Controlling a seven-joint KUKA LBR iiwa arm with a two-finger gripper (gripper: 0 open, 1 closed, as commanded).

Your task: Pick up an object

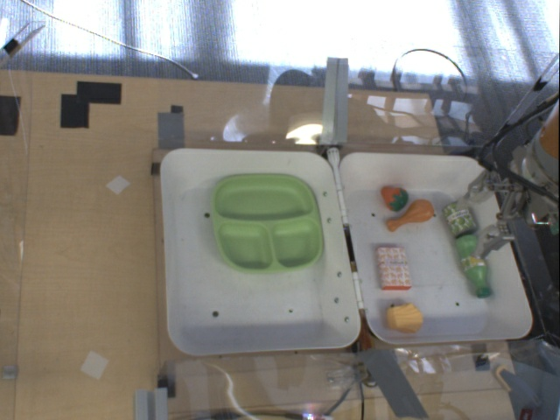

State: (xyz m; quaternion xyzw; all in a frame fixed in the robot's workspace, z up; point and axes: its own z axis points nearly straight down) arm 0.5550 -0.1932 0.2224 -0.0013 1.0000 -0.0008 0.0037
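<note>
A yellow block (404, 318) sits by the right bin's (437, 326) near edge. The gripper (490, 213) hangs at that bin's right edge, fingers spread around nothing. Just inward of them lies the green bottle (467, 248), its long axis running toward the near edge.

1. The two bins, the left bin (188, 322) and the right bin (437, 322), are white; each has small dark dots on its floor.
2. The tray (266, 222) with compartments is light green.
3. The bottle (468, 248) is green, with a patterned label in a paler colour.
4. The drumstick (411, 216) is brown-orange; the small fruit (394, 199) is orange-red with a green part.
5. The packet (394, 267) is red and white in a fine pattern; the block (404, 318) is yellow.
6. The bench (79, 234) is pale wood colour; it has black squares (87, 103) on it.
</note>
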